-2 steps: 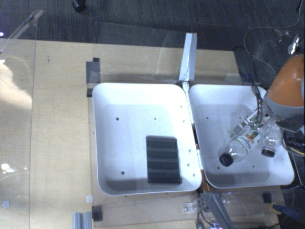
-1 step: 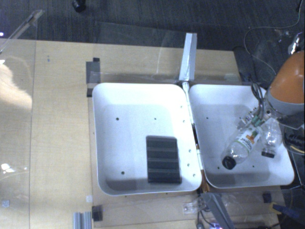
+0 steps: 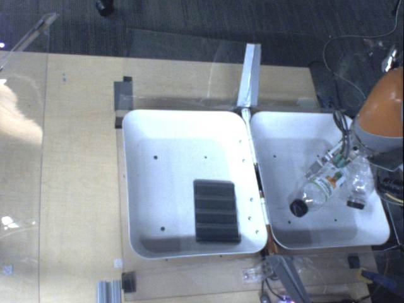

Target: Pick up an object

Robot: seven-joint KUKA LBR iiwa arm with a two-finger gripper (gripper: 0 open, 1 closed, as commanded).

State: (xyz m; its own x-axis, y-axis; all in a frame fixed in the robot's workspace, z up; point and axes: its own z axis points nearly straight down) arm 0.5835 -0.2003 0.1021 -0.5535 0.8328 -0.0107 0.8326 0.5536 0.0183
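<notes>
Step in hand, as judged: closing in on a grasp. Claw [image 3: 339, 160] sits low in the right bin [image 3: 278, 169], at the upper end of a clear plastic bottle [image 3: 319, 188] lying on its side, dark cap toward the bin's near wall. Cannot tell the claw's spread; clutter hides it. Next: secure grip on the bottle's body, lift straight. Left bin [image 3: 164, 144] holds a black ridged block [image 3: 216, 211].

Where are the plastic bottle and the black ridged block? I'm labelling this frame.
plastic bottle [image 3: 319, 189], camera view, on its clear body near the label.
black ridged block [image 3: 216, 210], camera view, on the middle of its ridged top.
</notes>
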